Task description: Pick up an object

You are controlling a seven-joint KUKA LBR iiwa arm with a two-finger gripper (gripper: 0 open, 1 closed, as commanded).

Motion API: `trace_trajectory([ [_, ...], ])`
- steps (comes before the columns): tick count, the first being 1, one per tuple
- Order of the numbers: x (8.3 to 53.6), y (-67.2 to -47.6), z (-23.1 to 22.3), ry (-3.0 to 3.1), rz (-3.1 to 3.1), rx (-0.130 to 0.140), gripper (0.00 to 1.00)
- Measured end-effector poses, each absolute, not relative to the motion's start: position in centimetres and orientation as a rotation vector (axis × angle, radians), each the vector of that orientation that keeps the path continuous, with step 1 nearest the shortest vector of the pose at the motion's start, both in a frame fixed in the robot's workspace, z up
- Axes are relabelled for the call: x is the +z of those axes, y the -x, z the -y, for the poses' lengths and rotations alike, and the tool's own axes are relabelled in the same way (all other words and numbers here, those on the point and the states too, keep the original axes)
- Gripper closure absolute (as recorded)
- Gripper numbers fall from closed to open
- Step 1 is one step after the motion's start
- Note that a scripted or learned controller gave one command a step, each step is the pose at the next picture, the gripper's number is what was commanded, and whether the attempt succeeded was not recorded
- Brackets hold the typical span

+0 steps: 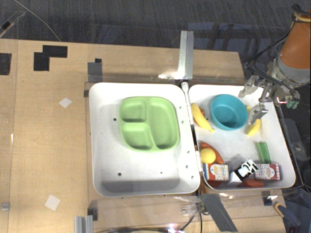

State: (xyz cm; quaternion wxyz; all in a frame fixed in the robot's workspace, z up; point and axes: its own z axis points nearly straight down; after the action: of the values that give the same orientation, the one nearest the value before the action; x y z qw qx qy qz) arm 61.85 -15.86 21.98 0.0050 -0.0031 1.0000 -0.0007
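Note:
My gripper (257, 98) hangs over the back right part of the right bin (286, 144), just right of a blue bowl (228, 111). Its two fingers stand apart and open, with nothing between them. A small yellow piece (253, 125) lies just below the fingertips, against the bowl's right side. A yellow banana (200, 117) lies left of the bowl. Toward the front of the bin are a yellow lemon (207, 155), a green stick (263, 152), two small cartons (217, 171) (268, 171) and a black-and-white object (247, 169).
The left bin (104, 144) holds a green divided plate (148, 123). A metal divider rail (186, 57) stands between the bins at the back. Cables run by the arm at the right edge.

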Motion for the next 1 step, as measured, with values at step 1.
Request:
trace_trajectory([
  [1,9.76,-60.41,20.48,-0.135,-3.141,0.002,0.00],
])
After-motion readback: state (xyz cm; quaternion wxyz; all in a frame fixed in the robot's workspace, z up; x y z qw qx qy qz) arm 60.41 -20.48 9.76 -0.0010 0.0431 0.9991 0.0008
